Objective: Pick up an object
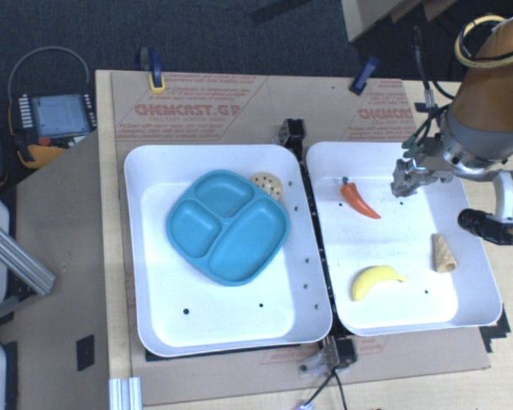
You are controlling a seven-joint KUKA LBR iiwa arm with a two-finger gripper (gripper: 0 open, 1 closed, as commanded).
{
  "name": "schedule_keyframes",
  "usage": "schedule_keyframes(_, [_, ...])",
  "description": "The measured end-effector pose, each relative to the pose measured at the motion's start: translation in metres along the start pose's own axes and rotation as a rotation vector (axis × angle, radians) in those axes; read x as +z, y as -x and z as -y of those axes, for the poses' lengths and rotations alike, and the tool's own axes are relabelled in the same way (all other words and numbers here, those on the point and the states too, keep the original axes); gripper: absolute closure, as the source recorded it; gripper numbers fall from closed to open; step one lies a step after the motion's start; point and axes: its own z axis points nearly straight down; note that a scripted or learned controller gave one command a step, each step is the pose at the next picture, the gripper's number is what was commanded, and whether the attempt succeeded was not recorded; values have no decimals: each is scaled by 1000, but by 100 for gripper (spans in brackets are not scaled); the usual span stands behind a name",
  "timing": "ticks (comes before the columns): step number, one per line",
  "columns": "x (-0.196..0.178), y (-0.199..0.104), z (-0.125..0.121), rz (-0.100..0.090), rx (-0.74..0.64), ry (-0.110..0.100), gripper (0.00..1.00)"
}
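The gripper (408,180) hung near the right bin's (470,310) far edge, just beside the red pepper (358,200); I could not tell its state. The pepper lay near the bin's far left corner. A descent slightly off might nudge the slim pepper aside and close on nothing.

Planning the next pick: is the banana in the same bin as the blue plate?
No, the banana lies in the right bin; the blue plate is in the left bin.
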Motion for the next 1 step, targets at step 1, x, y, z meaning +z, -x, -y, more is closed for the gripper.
schedule_keyframes(1, [-53,0,-2,0,-1,1,100])
